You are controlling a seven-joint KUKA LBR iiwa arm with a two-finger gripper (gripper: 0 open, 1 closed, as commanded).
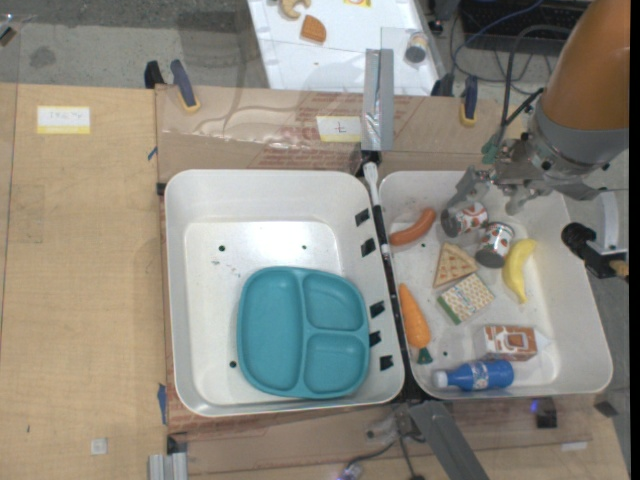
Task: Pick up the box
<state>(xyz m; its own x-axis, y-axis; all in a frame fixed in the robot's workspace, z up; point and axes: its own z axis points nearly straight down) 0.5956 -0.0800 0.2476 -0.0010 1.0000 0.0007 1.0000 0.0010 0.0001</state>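
The box is a small brown and white carton lying flat near the front of the right bin. My gripper hangs over the back of that bin, well behind the box and apart from it. It stands open above two small cans, and nothing shows between its fingers. The grey wrist and orange-banded arm come in from the upper right.
The right bin also holds a sausage, a triangular toast, a checkered flat pack, a carrot, a banana and a blue bottle just in front of the box. A teal divided plate lies in the left bin.
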